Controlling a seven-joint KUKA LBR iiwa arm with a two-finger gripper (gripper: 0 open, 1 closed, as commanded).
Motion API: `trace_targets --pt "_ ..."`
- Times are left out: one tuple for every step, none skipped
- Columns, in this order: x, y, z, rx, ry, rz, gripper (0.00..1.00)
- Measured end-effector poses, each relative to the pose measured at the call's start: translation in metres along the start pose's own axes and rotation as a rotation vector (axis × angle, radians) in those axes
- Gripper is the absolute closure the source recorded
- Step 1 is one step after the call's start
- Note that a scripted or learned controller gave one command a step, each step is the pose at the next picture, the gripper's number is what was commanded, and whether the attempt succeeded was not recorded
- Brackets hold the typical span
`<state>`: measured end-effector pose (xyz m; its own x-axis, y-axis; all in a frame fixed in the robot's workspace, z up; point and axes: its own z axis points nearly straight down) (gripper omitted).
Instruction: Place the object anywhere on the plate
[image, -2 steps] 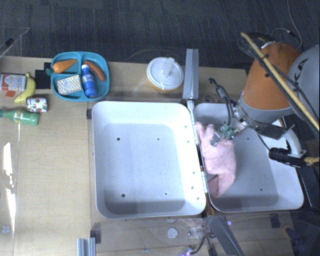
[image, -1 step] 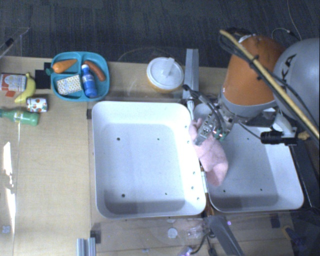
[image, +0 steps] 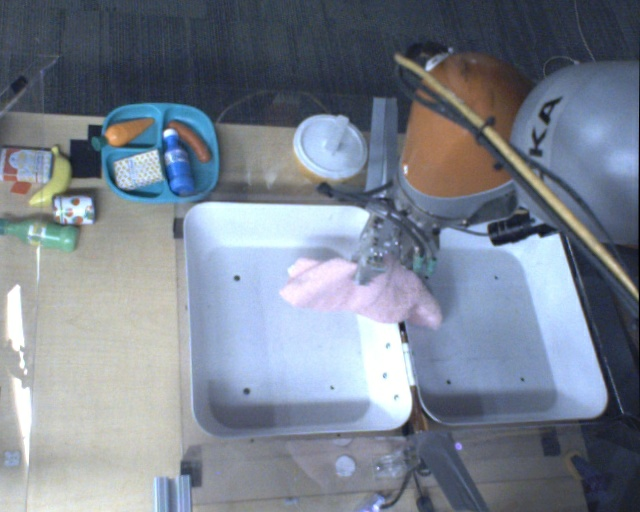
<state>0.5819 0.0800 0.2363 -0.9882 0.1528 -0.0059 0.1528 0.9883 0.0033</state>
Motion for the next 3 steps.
trace_targets --pt "0.001 0.051 -0.006 -0.001 0.0 -0.153 1.0" --pt "0.002 0.103 0.004 -0.001 0.002 -0.155 1.0" --pt "0.002 0.103 0.003 -0.001 0.001 -0.155 0.0"
